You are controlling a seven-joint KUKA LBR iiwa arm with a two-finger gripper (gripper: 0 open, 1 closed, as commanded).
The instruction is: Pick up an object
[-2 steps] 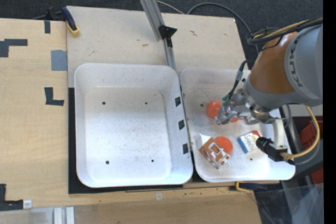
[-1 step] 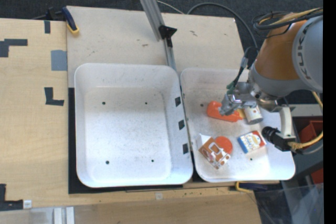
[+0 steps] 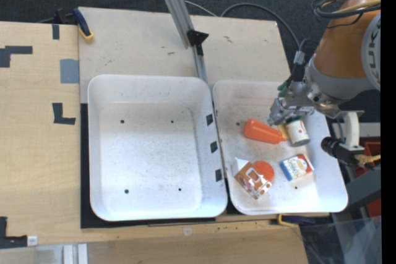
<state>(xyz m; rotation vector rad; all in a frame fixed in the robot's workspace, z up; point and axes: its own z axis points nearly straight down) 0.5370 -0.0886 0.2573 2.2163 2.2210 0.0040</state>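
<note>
In the right bin (image 3: pixel 247 96) lie an orange carrot-shaped toy (image 3: pixel 263 132), a small white can with a dark lid (image 3: pixel 297 132), a blue and white carton (image 3: pixel 296 167), and an orange ball beside a brown patterned packet (image 3: pixel 254 177). My gripper (image 3: pixel 281 117) hangs low over the right end of the carrot toy, right next to the can. Nothing is visibly lifted by it.
The left bin (image 3: pixel 148 145) sits beside the right one, with a dark divider clamp between them. A slanted metal pole (image 3: pixel 176 3) rises behind the bins. A cable loops across the bench behind the right bin. The arm's body covers the right bin's far right corner.
</note>
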